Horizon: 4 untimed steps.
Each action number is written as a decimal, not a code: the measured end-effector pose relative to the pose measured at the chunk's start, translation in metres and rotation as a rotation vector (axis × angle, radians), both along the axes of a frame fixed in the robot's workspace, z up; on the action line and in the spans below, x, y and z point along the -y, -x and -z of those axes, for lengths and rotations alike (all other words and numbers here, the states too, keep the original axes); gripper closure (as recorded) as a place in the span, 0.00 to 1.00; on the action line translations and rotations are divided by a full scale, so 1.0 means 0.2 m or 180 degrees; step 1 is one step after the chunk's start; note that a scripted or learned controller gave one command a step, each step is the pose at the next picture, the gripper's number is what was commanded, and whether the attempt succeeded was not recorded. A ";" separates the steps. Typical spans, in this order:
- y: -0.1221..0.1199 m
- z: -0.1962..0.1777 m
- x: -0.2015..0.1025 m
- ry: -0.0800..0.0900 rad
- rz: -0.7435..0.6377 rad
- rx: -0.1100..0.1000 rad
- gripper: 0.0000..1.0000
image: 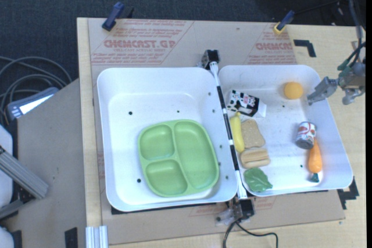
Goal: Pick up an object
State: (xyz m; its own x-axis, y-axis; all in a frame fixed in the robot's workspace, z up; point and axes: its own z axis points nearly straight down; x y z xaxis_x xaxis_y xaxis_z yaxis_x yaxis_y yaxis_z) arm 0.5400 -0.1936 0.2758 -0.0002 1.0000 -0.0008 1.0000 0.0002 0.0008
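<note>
Dark carpet surrounds a plywood-topped desk (174, 43) printed with red lettering, with a blue clamp (112, 16) at its far left corner and a yellow-and-blue one (283, 21) at its far right. Grey cables (23, 75) loop on the floor to the left.

Two shallow white bins sit side by side on the desk, their inner rims touching. The left bin (116, 90) holds a green divided plate (176, 157) with three compartments, lying flat toward the near side.

The right bin (337, 154) holds the loose things. A yellow-orange ball (293, 90) lies near the far wall. A small black-and-white carton (242, 103) rests against the inner left side, and just in front of it a banana (235, 132) runs along the rim, touching a slice of bread (252, 133). Below the bread lies a tan bun-like piece (254, 158), and a green leafy piece (257, 180) sits in the near left corner. Toward the right side a small can (306, 135) lies tilted, with a carrot (314, 161) just in front of it, pointing toward the near wall.

The claw (318, 92) reaches in from the right edge, over the far right rim of the right bin, beside the ball but apart from it. It appears grey and blurred at this angle, and I cannot tell how it stands, apart or together; nothing is seen in it.
</note>
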 end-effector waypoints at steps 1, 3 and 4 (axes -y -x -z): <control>-0.18 0.89 0.02 -0.0006 0.0001 -0.0012 0.00; -0.64 0.90 0.09 0.0001 -0.0008 0.0002 1.00; -0.63 0.95 -0.33 -0.0011 -0.0003 -0.0017 1.00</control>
State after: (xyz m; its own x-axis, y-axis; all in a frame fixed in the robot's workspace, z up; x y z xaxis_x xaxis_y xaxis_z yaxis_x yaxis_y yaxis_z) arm 0.6664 -0.1284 0.0860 -0.0012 1.0000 0.0028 1.0000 0.0012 -0.0046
